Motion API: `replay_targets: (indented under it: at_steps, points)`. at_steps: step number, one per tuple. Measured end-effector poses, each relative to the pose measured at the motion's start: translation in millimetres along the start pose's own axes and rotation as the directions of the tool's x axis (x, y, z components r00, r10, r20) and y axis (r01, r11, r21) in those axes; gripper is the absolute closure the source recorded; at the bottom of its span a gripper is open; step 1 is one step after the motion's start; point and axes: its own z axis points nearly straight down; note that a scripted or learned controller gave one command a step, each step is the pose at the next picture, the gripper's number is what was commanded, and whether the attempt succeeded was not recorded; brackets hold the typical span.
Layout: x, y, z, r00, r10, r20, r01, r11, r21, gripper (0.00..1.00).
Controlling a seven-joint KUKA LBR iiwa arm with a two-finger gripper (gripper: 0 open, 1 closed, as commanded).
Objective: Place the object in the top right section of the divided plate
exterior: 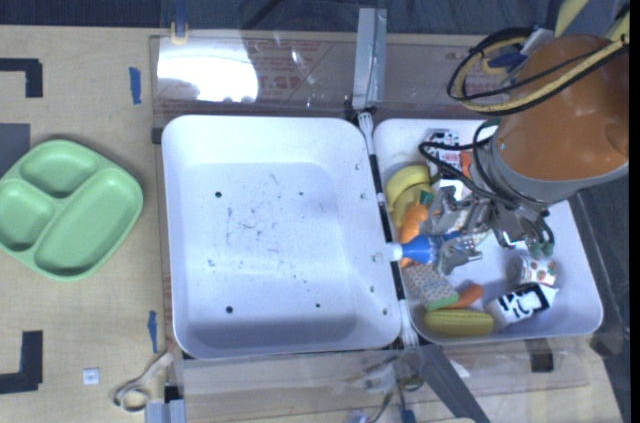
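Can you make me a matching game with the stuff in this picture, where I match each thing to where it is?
Things:
1. green divided plate
2. banana
3. corn cob
4. gripper

Places:
A. in the right bin, close to its front edge
B. on the wooden bench, left of both bins
C. down in the right bin, among the toys
D. in the right bin, close to the wall shared with the left bin

Pairs: 1-B, 2-D, 3-A, 4-C
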Motion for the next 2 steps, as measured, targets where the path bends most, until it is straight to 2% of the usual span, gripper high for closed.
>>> replay_targets:
  at_steps: [1,2]
  points:
    - [-33,46,24,0.927,-0.375,0.003,0.375,0.927,-0.001,1.0]
    - [-15,38,-96,0.899,-0.439,0.003,0.439,0.899,0.001,1.0]
